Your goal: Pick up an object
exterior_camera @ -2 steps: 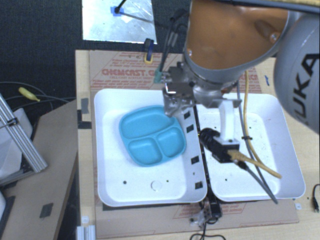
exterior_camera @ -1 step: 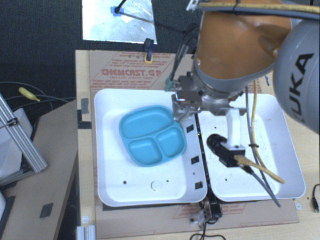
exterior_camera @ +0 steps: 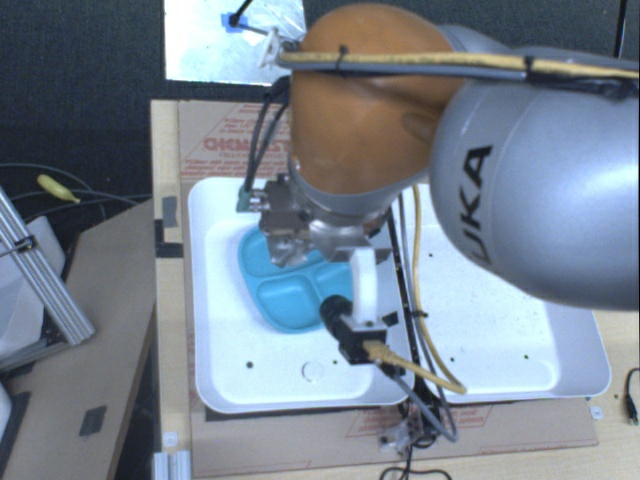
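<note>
A light blue divided tray (exterior_camera: 285, 293) lies in the left white bin (exterior_camera: 225, 368), partly covered by the arm. The arm's orange band and grey wrist hang right over the tray's upper part. The gripper (exterior_camera: 300, 258) is low over the tray, seen from behind its metal housing, and I cannot make out whether anything is in it. A white and black bracket (exterior_camera: 355, 308) on the wrist hides the tray's right edge.
The right white bin (exterior_camera: 500, 368) lies under the big grey arm link. Cables trail from the wrist down past the bins' front rim (exterior_camera: 410, 398). A cardboard sheet lies under both bins. A metal frame (exterior_camera: 40, 278) stands at the left.
</note>
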`<state>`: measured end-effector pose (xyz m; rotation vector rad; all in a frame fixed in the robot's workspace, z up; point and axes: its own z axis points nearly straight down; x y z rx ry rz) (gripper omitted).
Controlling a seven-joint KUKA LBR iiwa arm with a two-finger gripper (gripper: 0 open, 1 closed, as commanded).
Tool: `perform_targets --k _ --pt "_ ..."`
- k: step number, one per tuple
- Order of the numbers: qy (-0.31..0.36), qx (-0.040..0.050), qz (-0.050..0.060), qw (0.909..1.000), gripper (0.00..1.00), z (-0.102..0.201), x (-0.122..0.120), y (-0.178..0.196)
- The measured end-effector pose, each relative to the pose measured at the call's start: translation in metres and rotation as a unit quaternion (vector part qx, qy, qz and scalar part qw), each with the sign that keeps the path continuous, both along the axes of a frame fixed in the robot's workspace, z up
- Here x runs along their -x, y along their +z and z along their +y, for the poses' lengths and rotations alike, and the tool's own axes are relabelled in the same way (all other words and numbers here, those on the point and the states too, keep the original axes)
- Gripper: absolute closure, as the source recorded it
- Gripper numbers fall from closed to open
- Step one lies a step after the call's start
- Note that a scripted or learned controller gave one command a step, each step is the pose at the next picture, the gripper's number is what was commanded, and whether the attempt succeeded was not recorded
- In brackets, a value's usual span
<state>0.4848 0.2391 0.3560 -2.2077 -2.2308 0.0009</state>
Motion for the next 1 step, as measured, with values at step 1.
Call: perform_targets --k 1 --pt "-0.005 0.0011 -0.001 1.0000 1.00 -0.0050 -0.0101 -0.0186"
